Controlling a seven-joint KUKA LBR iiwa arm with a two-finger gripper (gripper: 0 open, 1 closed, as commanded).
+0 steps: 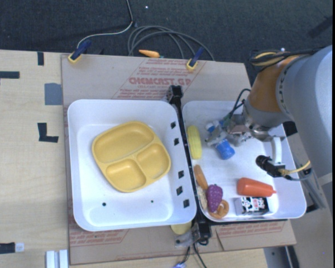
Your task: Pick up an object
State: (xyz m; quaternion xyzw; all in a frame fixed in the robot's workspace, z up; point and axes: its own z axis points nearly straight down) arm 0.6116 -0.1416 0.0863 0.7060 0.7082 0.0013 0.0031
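Fingers (222, 134) state unclear, low in right bin (293, 202) over blue cup (225, 149), beside yellow corn (195, 142).

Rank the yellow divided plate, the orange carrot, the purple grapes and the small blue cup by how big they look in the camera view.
1. yellow divided plate, by far the largest
2. orange carrot
3. purple grapes
4. small blue cup

The grapes and cup look close in size, so their order is unsure.
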